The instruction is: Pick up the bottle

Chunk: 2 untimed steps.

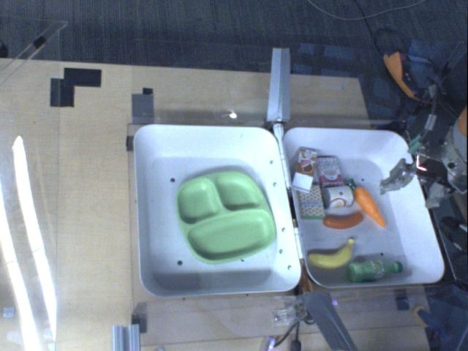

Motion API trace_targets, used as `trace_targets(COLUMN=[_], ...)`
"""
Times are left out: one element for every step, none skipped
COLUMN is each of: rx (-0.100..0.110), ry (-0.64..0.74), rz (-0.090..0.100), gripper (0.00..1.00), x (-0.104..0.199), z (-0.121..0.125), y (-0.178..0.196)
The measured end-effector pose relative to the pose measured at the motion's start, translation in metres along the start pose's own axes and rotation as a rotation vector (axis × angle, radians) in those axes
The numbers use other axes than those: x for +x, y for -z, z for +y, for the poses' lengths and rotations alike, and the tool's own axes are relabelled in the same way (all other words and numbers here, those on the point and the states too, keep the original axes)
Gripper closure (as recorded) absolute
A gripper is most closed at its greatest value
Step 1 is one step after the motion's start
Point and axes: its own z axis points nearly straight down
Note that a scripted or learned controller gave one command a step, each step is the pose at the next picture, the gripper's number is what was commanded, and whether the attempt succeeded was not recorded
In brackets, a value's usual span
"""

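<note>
Above the right bin's far rim [409, 146], claw [398, 176] hangs over nothing.

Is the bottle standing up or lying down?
Lying down: the bottle rests on its side along the right bin's near wall, beside the banana.

Pale wood bench [73, 196] under both bins. Dark blue-grey carpet floor [183, 20] along top. Black L-shaped marker [73, 85] on bench, upper left. Thin cable [365, 9] loops over floor, upper right. Bright glare streak [33, 225] down bench's left side.
</note>
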Motion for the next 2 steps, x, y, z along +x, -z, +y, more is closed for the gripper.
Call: trace_targets(rx=[0.003, 0.005], ry=[-0.08, -0.133], rz=[0.0, 0.0], gripper=[0.0, 0.0], x=[0.032, -0.023], z=[0.025, 0.009], y=[-0.021, -0.091])
